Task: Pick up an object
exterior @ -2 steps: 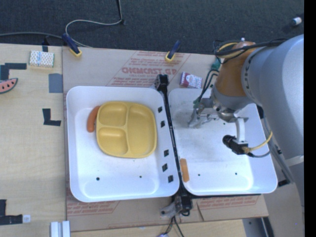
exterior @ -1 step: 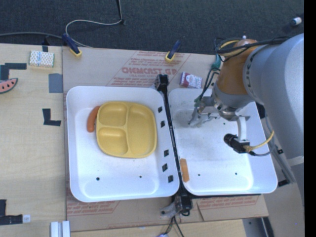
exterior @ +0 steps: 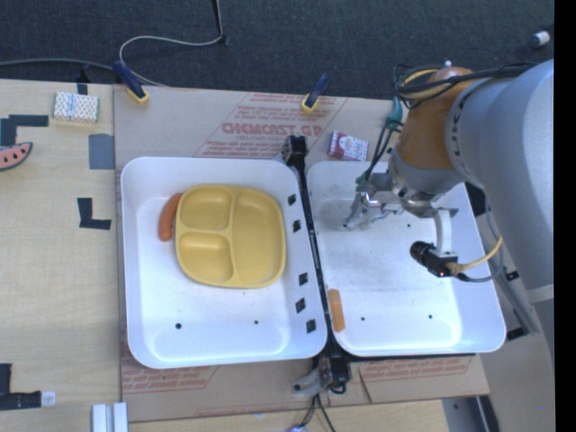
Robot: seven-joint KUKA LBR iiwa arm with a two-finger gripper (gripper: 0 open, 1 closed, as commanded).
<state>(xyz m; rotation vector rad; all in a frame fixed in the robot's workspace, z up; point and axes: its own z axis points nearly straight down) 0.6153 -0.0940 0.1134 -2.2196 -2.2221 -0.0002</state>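
Seen from the one camera above, the grey arm with its orange band (exterior: 432, 129) reaches in from the right over the right-hand shallow white bin (exterior: 405, 327). Its two-finger gripper (exterior: 362, 212) hangs over the upper left part of that bin, metal fingers pointing down and to the left toward the bin floor. The jaws look slightly parted with nothing between them, though the tips are small and hard to read.

The nearest loose thing in the same bin is a small orange carrot-shaped piece (exterior: 336, 309), lying lengthwise against the bin's left wall near the lower corner. It sits well apart from the jaws, below them and a little to their left, with bare white floor between.

The left-hand shallow white bin (exterior: 216, 340) holds a yellow plastic plate with three compartments (exterior: 231, 235), lying flat in the upper half. A reddish-orange sausage-shaped piece (exterior: 167, 217) lies just beside the plate's left edge, touching or nearly touching it.

On the brown cardboard sheet (exterior: 261, 129) covering the worktop, above the right bin, lies a small red and white packet (exterior: 346, 146), near the arm's wrist but outside the bin.
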